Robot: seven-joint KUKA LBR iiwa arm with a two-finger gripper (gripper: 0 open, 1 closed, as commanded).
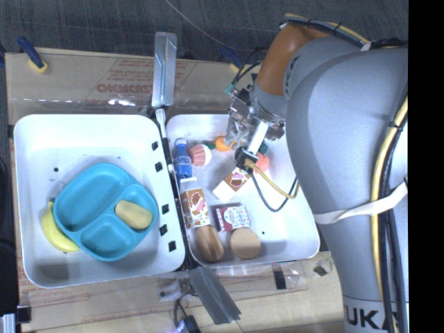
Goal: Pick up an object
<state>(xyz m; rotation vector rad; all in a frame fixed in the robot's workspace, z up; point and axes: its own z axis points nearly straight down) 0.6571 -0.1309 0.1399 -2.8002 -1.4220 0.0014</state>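
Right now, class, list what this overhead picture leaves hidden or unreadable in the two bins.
Camera view:
Banana: mostly under the blue plate.
Orange toy: partly behind the robot's wrist.
Right bin: its right wall partly under the arm.
Brown packet: print too small to read.

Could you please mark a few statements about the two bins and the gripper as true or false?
1. The blue divided plate lies in the left bin. True.
2. The banana lies in the right bin. False: it lies in the left bin, at the plate's left edge.
3. The gripper is over the right bin. True.
4. The blue bottle lies against the right bin's right wall. False: it lies on that bin's left side, near the wall next to the left bin.
5. A yellowish lump lies in one compartment of the plate. True.
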